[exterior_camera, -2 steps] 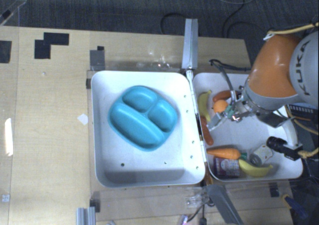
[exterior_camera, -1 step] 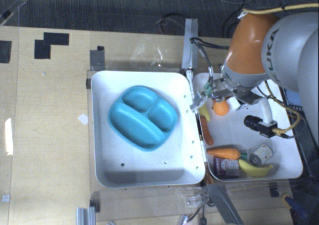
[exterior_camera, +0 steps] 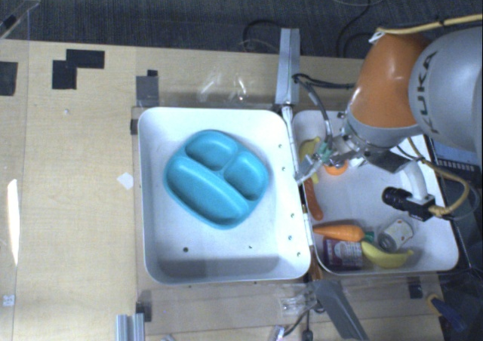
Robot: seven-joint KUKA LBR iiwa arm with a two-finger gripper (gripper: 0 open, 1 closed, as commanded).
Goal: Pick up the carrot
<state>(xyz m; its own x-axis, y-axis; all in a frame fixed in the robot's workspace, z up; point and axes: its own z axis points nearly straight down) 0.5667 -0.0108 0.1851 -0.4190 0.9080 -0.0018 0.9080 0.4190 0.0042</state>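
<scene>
The carrot [exterior_camera: 339,231] lies on its side in the right bin [exterior_camera: 434,258], near the front wall, tip pointing toward the left bin [exterior_camera: 219,268]. A banana [exterior_camera: 386,257] lies just beside its thick end, and a dark can [exterior_camera: 341,253] sits against its front side. A small round metal object [exterior_camera: 395,235] rests beyond the banana.

The gripper [exterior_camera: 326,155] hangs over the far left corner of the right bin, well apart from the carrot, with a small orange item [exterior_camera: 336,169] just below it. Whether anything is gripped cannot be told; the wrist hides that part.

The task appears to be at the approach step, with no grasp of the carrot yet. The next move would call for travel toward the bin's front wall, then a descent with the grip line set across the carrot's width.

The can and banana crowd the carrot, leaving little room on its front side. A blue divided plate [exterior_camera: 217,176] sits in the left bin, out of the way.
</scene>
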